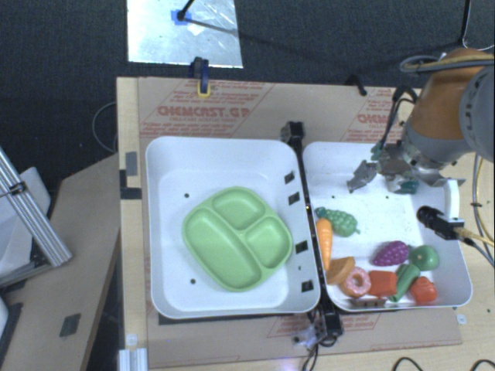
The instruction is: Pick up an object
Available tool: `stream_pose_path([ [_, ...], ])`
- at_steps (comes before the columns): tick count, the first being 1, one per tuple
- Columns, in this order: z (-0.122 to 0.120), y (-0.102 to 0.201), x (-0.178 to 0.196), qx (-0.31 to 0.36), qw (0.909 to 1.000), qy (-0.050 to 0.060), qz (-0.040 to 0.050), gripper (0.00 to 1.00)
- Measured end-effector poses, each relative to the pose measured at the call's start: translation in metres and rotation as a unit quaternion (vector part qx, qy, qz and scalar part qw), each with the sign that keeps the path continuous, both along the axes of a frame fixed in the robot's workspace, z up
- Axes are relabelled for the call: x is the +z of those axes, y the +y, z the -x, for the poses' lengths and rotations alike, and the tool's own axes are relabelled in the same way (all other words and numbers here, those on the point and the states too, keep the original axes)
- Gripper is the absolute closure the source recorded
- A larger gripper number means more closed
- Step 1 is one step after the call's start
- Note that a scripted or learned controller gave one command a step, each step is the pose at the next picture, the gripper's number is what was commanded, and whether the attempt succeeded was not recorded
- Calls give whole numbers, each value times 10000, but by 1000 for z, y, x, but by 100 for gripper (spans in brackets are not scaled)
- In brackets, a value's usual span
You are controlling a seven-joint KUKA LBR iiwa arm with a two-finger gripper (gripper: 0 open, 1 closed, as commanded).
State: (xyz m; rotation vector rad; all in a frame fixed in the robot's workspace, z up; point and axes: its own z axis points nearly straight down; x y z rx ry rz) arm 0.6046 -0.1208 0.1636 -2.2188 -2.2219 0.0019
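While the grey arm (452,107) reaches in from the right, its gripper (383,178) hangs over the back half of the right bin (332,157), above bare white floor. Its two fingers (361,176) look spread apart with nothing between them, though the slanted view makes the gap hard to judge.

All the toy food lies toward the front of this bin, well apart from the gripper. A green bunch of grapes (339,221) sits nearest the divider between the bins, and an orange carrot (324,240) lies just below it, running along that wall. In front of the carrot is a tan bread roll (340,269), touching a pink-iced doughnut (358,283). A red block (383,282) lies just beside the doughnut. Purple grapes (391,252) rest above the red block, near the middle of the heap. To their right sits a round green fruit (425,256), with a long green vegetable (403,283) slanting down from it and a red tomato (423,291) against the front right corner.

The left bin (178,168) holds a pale green plate (236,238) with three compartments, lying flat near the middle and turned at an angle. Both bins rest on a cardboard sheet (224,110) printed with red lettering. A blue and yellow clamp (201,76) grips its back edge.
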Motion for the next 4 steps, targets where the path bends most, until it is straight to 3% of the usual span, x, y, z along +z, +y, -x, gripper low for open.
stream_pose_path([
  [1,-9,2,-58,11,10000,-1,-1,0],
  [2,-9,2,-80,0,10000,-7,1,0],
  [3,-10,2,-67,1,10000,-28,1,100],
  [4,-8,10,-7,19,10000,-40,4,100],
])
